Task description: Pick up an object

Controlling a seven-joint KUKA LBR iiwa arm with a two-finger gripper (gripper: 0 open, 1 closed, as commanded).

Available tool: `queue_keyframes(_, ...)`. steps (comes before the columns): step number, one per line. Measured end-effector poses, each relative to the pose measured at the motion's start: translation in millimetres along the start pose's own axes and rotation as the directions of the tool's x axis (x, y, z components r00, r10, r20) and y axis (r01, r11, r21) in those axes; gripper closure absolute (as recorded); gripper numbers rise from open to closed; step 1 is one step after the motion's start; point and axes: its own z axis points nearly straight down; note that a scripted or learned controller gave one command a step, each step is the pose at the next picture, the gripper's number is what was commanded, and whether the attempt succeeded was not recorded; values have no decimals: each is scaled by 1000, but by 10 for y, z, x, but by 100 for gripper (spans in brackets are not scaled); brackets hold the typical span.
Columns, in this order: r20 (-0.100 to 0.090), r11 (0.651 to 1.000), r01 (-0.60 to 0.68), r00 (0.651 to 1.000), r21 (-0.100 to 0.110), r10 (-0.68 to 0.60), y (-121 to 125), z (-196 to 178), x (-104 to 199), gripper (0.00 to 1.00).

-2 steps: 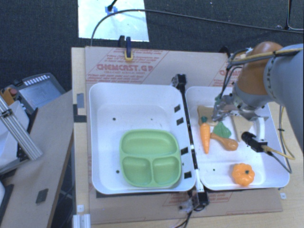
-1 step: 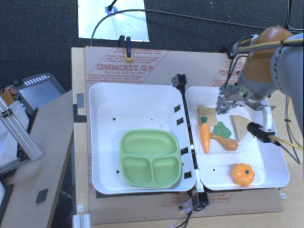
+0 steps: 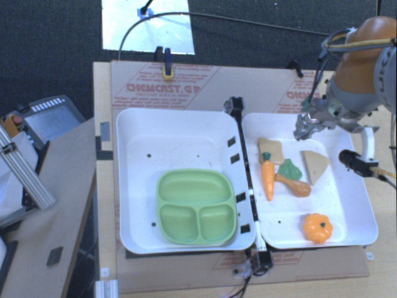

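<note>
Left bin (image 3: pixel 133 135): green tray (image 3: pixel 196 206); right bin (image 3: pixel 356 222): carrot (image 3: pixel 267 177), pumpkin (image 3: pixel 317 227); gripper (image 3: pixel 304 129) state unclear

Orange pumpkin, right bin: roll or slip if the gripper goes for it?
The pumpkin looks round and glossy, so it may slip from the gripper or roll when nudged. Probably light, rigid plastic. It sits apart from the carrot, leaving approach room.

**Printing on the cardboard under the bins**

The brown cardboard sheet (image 3: pixel 186 82) beneath the two bins carries red print. Behind the left bin the words read as "CHEMCAST" followed by what looks like "GP" (image 3: pixel 162 87), seen upside down. A second red print sits behind the right bin (image 3: pixel 304 95), too cut off to read.
</note>
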Motion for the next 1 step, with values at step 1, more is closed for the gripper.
queue_keyframes(1, 0, 1000, 2, 1000, 0, -2, -81, -488, 3, 100)
